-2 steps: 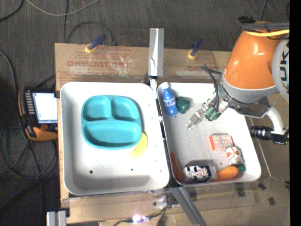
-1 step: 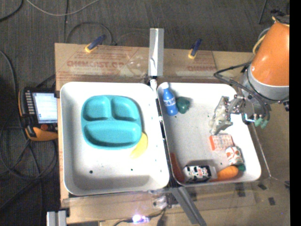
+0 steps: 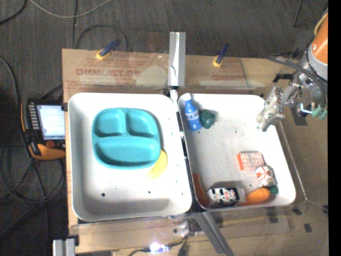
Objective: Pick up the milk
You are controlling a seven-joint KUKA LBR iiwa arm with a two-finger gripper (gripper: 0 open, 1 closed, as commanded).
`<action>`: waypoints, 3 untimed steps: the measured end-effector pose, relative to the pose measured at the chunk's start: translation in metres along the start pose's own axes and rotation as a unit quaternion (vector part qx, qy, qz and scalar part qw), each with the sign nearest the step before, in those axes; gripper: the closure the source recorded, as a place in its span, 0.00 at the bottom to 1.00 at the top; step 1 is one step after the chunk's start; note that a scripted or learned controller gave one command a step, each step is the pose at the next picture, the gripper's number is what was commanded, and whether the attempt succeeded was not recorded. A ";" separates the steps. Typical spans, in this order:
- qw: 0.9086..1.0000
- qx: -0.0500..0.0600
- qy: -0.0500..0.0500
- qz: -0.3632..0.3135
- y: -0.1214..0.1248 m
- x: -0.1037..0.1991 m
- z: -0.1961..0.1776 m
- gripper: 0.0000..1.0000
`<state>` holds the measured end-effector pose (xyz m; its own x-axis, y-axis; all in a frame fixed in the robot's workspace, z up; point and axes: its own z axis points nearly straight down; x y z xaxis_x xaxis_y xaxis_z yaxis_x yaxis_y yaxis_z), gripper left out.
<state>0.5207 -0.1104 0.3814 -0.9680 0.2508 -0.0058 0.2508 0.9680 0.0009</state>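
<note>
The milk [image 3: 223, 196] is a small black-and-white carton lying on its side against the front wall of the right bin [image 3: 234, 143]. My gripper [image 3: 268, 116] hangs over the back right corner of that bin, far from the carton. Its fingers point down and to the left, open, with nothing between them.
In the right bin a blue bottle [image 3: 191, 115] and a green item [image 3: 207, 118] lie at the back left. A red-and-white packet [image 3: 250, 160], a small carton [image 3: 265, 176] and a carrot [image 3: 258, 196] lie right of the milk. The left bin holds a teal divided plate [image 3: 127, 137] and a banana [image 3: 158, 166].
</note>
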 end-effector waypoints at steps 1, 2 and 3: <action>0.991 -0.001 0.003 -0.132 0.075 0.058 0.118 1.00; 0.984 0.000 0.003 -0.177 0.041 0.030 0.165 1.00; 0.974 0.000 0.000 -0.229 0.025 -0.059 0.115 1.00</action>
<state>0.5847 -0.1007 0.2667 -0.9784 -0.2065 -0.0049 -0.2065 0.9785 -0.0011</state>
